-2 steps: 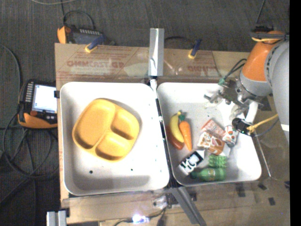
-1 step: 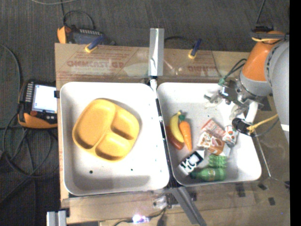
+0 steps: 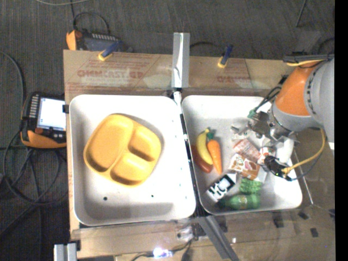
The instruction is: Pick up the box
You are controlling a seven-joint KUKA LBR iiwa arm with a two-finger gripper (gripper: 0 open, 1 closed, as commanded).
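The hand (image 3: 260, 128) was low over the upper right part of the right bin (image 3: 217, 105), at the end of the grey arm (image 3: 304, 105) that came in from the right edge of the frame, with its orange band above the wrist. Whether the hand was open or closed could not be told, because the arm and the dark parts of the wrist covered it. Just below the hand lay some small packets (image 3: 247, 159) with orange and brown print, close together. The box (image 3: 222, 187), small, black and white, lay tilted near the lower middle of the right bin, apart from the hand and not between any part of it. Beside the box, to the lower right, were two green vegetables (image 3: 244, 196), one touching the other. To the left of the packets lay a banana (image 3: 203, 147) and a carrot (image 3: 215, 152) side by side, near the left wall of that bin. The left bin (image 3: 98, 200) carried a yellow divided plate (image 3: 124, 149) in its middle. Both bins stood on the table (image 3: 130, 72), which was covered with brown cardboard. At the left edge of the frame, beside the table, a handheld controller (image 3: 44, 121) with a lit screen rested on the dark floor.
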